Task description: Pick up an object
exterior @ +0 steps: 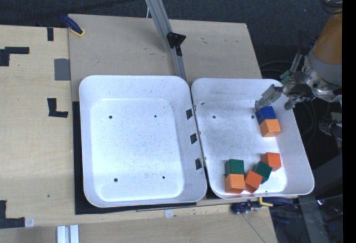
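- The end effector (pixel 273 99) hangs over the upper right part of the right bin (pixel 222 97), its fingers spread apart with nothing between them; one fingertip sits just above the blue block (pixel 266 113).
- The blue block lies touching an orange block (pixel 270 127), a pairing that probably crowds one side of any grasp.
- Near the bin's lower rim, a green block (pixel 235 166), two orange blocks (pixel 235 182) and others cluster tightly.
- The left bin (pixel 133 142) sits beside it on the desk (pixel 211 53).
- The spread fingers suggest an approach; nothing is lifted yet.
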Controlling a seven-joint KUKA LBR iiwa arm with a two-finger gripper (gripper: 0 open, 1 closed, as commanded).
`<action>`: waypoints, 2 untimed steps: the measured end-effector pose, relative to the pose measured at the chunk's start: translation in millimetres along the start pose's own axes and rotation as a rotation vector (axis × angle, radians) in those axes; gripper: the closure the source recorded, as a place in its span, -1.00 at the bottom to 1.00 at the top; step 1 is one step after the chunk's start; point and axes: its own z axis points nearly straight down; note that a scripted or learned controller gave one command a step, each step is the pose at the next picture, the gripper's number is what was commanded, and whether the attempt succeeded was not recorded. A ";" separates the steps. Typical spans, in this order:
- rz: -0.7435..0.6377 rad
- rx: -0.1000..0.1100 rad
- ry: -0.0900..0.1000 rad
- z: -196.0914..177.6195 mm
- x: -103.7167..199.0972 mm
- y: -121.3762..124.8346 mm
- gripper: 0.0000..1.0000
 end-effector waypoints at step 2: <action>0.001 0.004 0.000 46.8 2.4 6.7 -1.00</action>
